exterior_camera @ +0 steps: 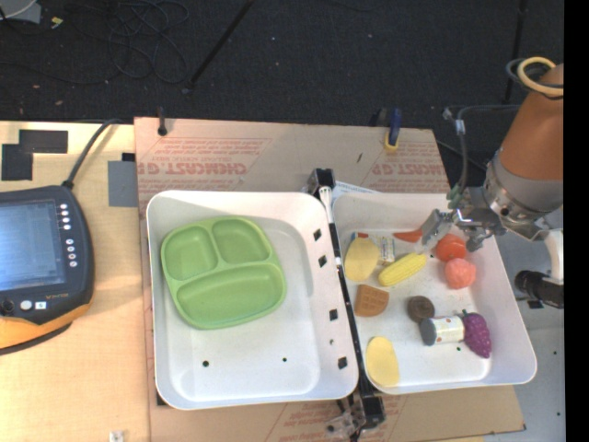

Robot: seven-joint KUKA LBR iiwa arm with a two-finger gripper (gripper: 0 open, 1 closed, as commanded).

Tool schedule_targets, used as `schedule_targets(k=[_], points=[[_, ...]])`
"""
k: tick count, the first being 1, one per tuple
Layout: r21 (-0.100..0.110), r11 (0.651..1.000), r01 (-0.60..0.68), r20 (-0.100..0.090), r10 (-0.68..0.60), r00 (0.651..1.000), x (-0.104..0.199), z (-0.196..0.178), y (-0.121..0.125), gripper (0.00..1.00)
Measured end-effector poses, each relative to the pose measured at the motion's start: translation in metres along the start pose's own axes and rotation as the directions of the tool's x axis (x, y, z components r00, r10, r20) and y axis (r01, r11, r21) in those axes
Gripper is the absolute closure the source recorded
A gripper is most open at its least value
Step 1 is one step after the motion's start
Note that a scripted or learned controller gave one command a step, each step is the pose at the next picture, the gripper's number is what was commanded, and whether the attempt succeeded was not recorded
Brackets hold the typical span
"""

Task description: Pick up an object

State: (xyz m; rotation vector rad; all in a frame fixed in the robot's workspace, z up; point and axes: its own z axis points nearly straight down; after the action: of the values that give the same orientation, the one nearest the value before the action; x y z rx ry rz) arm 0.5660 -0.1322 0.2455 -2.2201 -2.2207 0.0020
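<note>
White plastic bins sit side by side on a cardboard-covered tabletop [276,150]. The left bin [175,376] holds a green divided plate [224,272], lying flat toward its far left part.

The right bin [515,357] holds the loose objects. At its far right sits a red-orange tomato-like piece [450,248], with a pink-orange ball [459,273] just beside it on the near side. A yellow corn cob [403,268] lies toward the middle of the bin, tilted, with a pale yellow rounded piece [361,259] touching or just beside its left end. A brown waffle-like piece [372,299] lies just in front of these. Further forward are a dark brown round piece [421,308], a white cylinder with a dark end [444,330], and a purple grape bunch [477,333] just beside the cylinder on its right. A yellow oval piece [382,360] lies near the front wall. A small red item [409,238] rests near the far wall.

The arm enters from the right, orange band visible above the wrist. The pincer [453,229] is low over the far right part of the right bin, fingers spread, one at either side of the tomato-like piece's top. Whether they touch it cannot be told. Nothing is seen lifted.

A teach pendant [37,256] lies at the tabletop's left edge.
</note>
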Motion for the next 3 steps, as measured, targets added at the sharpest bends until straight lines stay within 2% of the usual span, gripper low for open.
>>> schedule_targets(k=[1,2,3], points=[[-0.002,1.0,0.0,0.0,0.0,1.0,-0.015,0.145,0.006,0.0],[-0.005,1.0,-0.002,-0.001,0.002,1.0,-0.024,0.156,-0.038,0.0],[-0.001,1.0,-0.005,-0.007,0.005,1.0,-0.024,0.145,-0.037,1.0]])
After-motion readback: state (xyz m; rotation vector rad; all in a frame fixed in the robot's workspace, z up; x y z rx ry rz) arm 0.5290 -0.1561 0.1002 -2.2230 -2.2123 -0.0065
